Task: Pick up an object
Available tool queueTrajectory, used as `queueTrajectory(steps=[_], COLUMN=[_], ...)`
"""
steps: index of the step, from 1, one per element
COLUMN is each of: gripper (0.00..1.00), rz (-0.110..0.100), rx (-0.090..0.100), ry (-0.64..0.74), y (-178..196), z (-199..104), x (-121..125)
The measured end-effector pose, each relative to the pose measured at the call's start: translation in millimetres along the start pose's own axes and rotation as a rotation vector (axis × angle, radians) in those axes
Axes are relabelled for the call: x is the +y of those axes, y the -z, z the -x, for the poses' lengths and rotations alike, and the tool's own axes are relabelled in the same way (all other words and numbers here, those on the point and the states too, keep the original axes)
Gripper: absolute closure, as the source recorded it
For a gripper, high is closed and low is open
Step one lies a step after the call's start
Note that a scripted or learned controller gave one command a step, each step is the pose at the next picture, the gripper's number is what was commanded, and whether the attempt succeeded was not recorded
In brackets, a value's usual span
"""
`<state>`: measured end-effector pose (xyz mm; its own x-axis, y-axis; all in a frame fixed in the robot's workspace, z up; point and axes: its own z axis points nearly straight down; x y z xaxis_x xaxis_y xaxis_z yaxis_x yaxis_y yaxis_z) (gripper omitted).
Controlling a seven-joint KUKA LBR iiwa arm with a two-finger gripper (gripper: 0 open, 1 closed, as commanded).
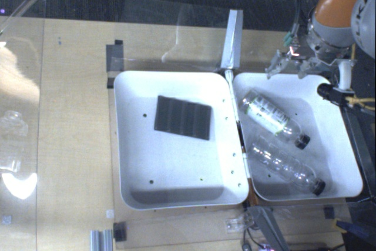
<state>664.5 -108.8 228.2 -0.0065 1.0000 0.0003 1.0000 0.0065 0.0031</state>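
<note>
**Supervisor:** Where do you stand on the pick?

**Arm:** Nothing is lifted yet. My two-finger gripper (292,63) hangs over the far edge of the right-hand shallow white bin (343,144), up near its back rim. My fingers look spread apart with nothing between them, though they are small and partly lost against the bench from this slant, so I would not swear to how wide.

**Supervisor:** What is there to take?

**Arm:** Two candidates lie in that same bin. A clear plastic bottle with a pale green-and-white label and a dark cap (272,116) lies on its side across the middle, cap pointing toward the near right. Just beside it, closer to the front rim, lies a second clear plastic bottle, unlabelled, with a dark cap (286,167), angled much the same way. They lie close together; I cannot tell whether they touch. The labelled one is the nearer to me.

**Supervisor:** And the other bin?

**Arm:** The left-hand white bin (132,185) holds a flat dark grey ribbed rectangular pad (183,117), lying well apart from me.

**Supervisor:** So what remains?

**Arm:** Nearly all of it, I judge: settle over one thing, come down, close on it and raise it clear. Round, clear bottles may roll or slip as I close.
</note>
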Motion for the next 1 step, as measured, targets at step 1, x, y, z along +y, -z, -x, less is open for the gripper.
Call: queueTrajectory(steps=[1], gripper=[0.0], rz=[-0.001], rx=[-0.001], ry=[-0.051], y=[-110.7], z=[18.4], x=[-25.8])
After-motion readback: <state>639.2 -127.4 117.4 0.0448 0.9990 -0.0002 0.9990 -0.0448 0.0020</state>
